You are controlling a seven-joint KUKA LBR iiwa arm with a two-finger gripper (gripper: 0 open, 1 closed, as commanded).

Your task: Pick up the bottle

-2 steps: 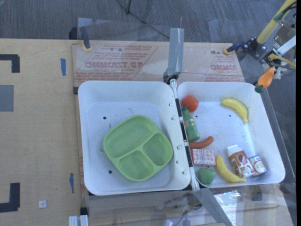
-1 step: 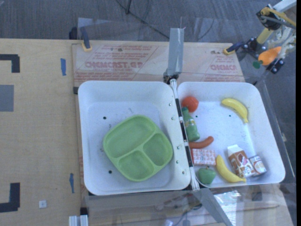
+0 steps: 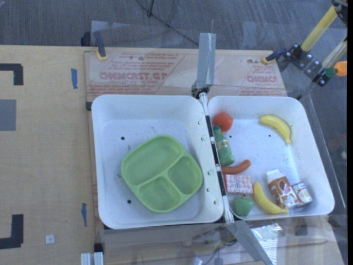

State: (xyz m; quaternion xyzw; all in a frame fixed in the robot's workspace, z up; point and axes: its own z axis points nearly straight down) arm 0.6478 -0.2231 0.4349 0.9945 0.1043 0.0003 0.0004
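We see the green bottle lying near the frame's centre, along the left wall of the right bin, between a tomato above and a sausage below.

- The two shallow white plastic bins look smooth with a slight sheen.
- The light-green three-compartment plastic plate is matt.
- The small green plastic bottle looks glossy.
- The pale wooden bench top is flat and matt.
- The brown printed cardboard sheet looks dull.
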